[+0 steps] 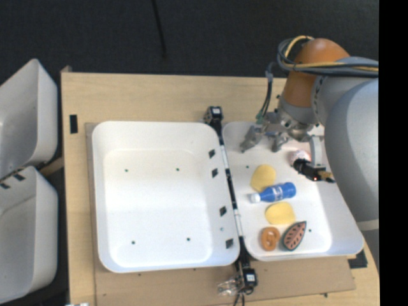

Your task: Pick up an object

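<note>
Gripper (262,140) open, nothing between fingers, hovering over far end of right bin (338,234). Blue bottle (274,192) lies mid-bin, between two yellow pieces (263,176) (280,213). Orange piece (269,238) and brown-red piece (294,235) nearer front edge.

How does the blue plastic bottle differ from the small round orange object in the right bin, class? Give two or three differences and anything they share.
The blue plastic bottle is long and narrow; the small round orange object is compact and rounded. The bottle is blue with a white cap end; the orange object is one warm colour. The bottle lies mid-bin between two yellow pieces; the orange object sits near the front edge. Both rest in the right white bin, away from the gripper.
</note>
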### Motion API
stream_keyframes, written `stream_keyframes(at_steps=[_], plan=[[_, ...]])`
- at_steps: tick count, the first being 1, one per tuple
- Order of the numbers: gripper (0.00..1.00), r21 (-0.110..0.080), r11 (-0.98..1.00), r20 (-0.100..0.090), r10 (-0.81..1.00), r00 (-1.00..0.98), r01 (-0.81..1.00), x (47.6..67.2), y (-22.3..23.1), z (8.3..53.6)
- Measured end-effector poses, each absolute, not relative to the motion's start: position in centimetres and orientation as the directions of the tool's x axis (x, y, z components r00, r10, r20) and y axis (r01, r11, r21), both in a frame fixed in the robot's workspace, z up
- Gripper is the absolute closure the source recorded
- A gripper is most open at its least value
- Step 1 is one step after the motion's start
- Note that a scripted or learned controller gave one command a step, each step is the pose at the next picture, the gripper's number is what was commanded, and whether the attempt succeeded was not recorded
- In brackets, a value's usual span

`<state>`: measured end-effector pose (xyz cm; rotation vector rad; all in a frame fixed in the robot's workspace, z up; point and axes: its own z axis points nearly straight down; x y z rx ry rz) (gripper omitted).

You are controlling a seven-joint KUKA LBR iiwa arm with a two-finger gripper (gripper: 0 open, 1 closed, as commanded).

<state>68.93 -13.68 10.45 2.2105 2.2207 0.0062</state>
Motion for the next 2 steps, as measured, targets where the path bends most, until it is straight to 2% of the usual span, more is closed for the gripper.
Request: stream_keyframes(at_steps=[2], plan=[[0.00, 0.012, 0.003, -0.004, 1.000, -0.003, 1.000, 65.4, -13.9, 10.5]])
